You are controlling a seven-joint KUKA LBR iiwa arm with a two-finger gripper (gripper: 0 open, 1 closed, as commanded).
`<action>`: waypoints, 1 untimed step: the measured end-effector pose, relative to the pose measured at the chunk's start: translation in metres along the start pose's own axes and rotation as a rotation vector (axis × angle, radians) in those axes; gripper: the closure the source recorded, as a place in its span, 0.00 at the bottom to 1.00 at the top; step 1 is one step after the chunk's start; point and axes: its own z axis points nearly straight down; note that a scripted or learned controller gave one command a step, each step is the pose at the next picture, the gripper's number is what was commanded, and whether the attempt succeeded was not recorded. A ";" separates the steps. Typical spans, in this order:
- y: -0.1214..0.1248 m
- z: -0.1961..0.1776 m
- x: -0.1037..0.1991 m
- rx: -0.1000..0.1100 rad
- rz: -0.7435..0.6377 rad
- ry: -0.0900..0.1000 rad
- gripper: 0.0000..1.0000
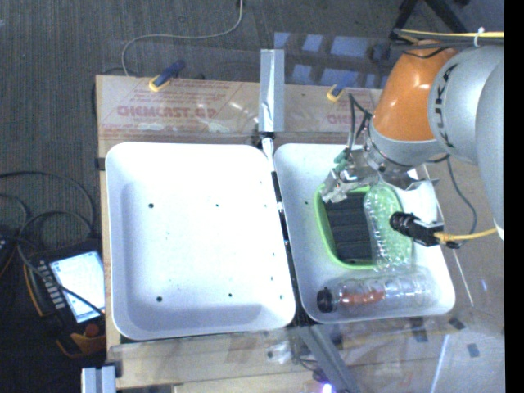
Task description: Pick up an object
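Scene: A grey KUKA arm [458, 97] with an orange band reaches in over the right bin [299, 219] of two white bins, while the left bin [196, 236] lies well apart from the action.

Gripper: The gripper [342, 182] hangs low at the far end of the right bin's contents; whether its tips are spread or pressed together cannot be told from this slant, and nothing is seen between them.

Candidate objects: A green-rimmed tray with a dark ribbed insert [350, 229] sits directly below and toward the camera from the tips; a crinkled clear plastic container [391, 232] lies just beside it on the arm's side; a clear bottle with a dark cap [372, 293] rests along the near wall, well apart from the tips.

Contact: The tips appear to be at or just above the tray's far rim, though touching cannot be confirmed.

Risk, slip: The thin rim offers little to pinch, so a closing grip could likely skid off and come up with nothing.

Risk, crowding: The tray and clear container lie touching, so one finger may land on the container and shove both rather than seize either.

Risk, tilt: Gripped at one end only, the tray would probably hang slanted and could drop on the lift.

Risk, snag: A black cable fitting [412, 226] hangs over the clear container and might drag across it.
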 end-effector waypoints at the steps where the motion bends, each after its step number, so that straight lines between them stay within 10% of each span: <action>1: 0.000 0.000 0.000 0.000 0.000 0.000 0.00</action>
